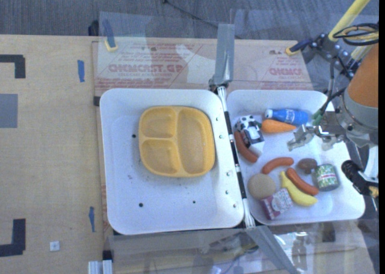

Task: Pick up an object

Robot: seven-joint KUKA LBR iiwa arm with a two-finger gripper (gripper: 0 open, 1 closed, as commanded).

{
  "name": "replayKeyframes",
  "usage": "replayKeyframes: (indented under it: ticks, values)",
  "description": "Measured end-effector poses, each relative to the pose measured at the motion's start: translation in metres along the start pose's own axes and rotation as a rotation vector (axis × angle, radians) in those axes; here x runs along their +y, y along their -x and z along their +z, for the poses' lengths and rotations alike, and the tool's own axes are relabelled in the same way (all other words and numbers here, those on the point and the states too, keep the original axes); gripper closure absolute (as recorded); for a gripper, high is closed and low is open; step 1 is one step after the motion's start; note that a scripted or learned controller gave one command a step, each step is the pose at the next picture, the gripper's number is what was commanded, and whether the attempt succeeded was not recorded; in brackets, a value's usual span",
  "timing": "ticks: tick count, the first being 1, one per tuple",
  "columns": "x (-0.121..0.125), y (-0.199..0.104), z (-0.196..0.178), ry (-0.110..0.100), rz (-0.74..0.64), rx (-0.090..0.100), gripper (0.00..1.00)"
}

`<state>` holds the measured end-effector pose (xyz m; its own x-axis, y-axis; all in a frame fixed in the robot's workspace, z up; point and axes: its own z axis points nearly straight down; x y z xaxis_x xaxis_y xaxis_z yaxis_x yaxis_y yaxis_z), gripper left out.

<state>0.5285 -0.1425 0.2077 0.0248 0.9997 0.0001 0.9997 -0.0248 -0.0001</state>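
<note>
The right bin (352, 205) holds several toy foods. A blue bottle (287, 115) and an orange carrot (278, 126) lie at its far side, with a black-and-white toy (248, 128) to their left. Nearer lie a red sausage (277, 164), a small brown piece (307, 164), a green can (325, 177), a yellow banana (296, 191), a tan potato (261, 185) and a red packet (277, 203). My gripper (313, 139) hangs over the bin's right half, just right of the carrot and above the brown piece. It is open, with nothing between its fingers.
The left bin (120, 207) holds a yellow divided plate (177, 141). Another red sausage (246, 148) lies by the divider between the bins. A second sausage (302, 181) rests across the banana. Cables and a yellow pole (358, 3) stand at the far right.
</note>
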Motion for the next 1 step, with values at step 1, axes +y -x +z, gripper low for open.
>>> replayKeyframes:
  ticks: [1]
  values:
    - [-0.0024,0.0277,0.1205,0.009,-0.082,0.0,0.0]
